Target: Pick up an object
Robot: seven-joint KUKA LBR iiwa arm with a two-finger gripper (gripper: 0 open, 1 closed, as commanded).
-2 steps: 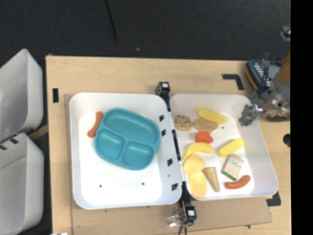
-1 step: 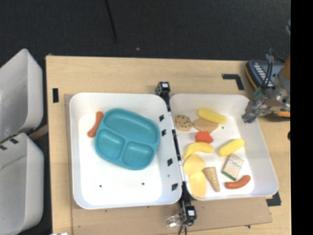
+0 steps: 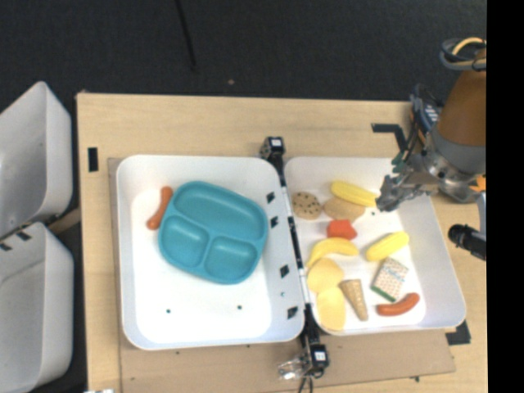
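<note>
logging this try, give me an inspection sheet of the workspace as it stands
surface: wooden bench bearing a left bin and a right bin, side by side.
job's things: right bin holds a cookie, bananas, an orange piece, yellow pieces, a cone, a carton and a sausage.
clutter: left bin holds a teal tray and an orange sausage beside it.
grippers: gripper low over the right bin's far side, by a banana.
cables: dark cable across the floor.
surroundings: white blocks at left.
</note>
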